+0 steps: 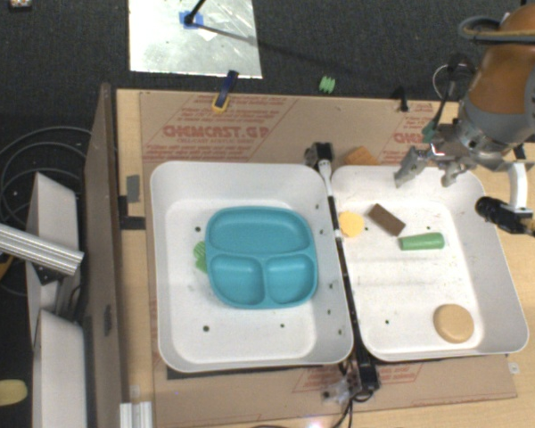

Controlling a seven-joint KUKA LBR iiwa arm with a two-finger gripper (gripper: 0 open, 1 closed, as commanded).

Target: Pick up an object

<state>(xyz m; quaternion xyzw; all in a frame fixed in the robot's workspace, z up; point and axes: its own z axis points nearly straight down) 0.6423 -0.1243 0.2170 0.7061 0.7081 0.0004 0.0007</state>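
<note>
Well to the left of the tool [425,173] and farther back, a shiny sheet [205,38] lies on the dark floor with a blue clip [193,20] on it. A small green piece [327,84] sits nearer, also back and left. Printed cardboard [214,132] spreads under the tool over the bench, a yellow-and-blue clamp [223,92] on its far edge, and black cables [22,172] coil far left.
</note>
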